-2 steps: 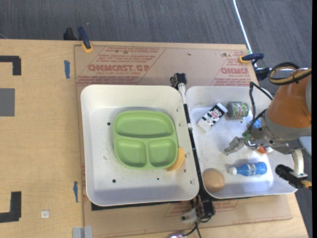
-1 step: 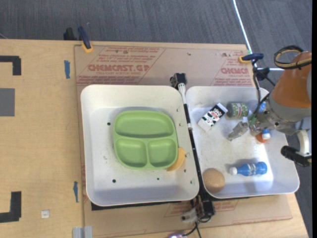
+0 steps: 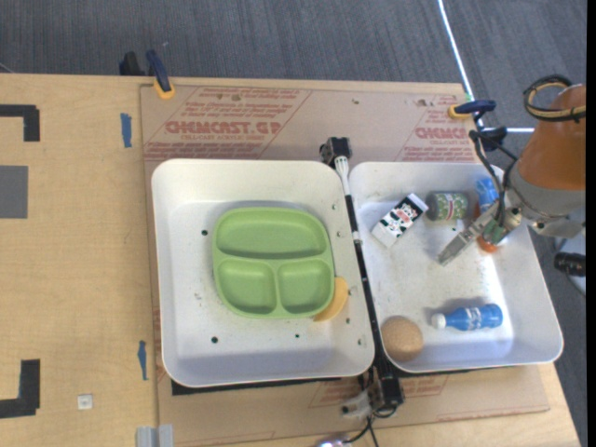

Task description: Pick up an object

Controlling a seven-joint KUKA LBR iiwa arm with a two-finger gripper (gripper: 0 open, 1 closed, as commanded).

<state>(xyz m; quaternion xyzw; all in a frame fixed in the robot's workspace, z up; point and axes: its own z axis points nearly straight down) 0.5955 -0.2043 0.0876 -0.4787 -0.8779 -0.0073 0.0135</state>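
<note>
Gripper above right bin, near green can.

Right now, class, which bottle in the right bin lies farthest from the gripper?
The blue bottle with the white cap, near the bin's front edge beside the brown ball. The green bottle lies close to the gripper.

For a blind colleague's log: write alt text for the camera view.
The gripper hangs over the right bin, among a small carton, a jar, a blue bottle and a tan ball. The left bin holds a green divided plate.
</note>
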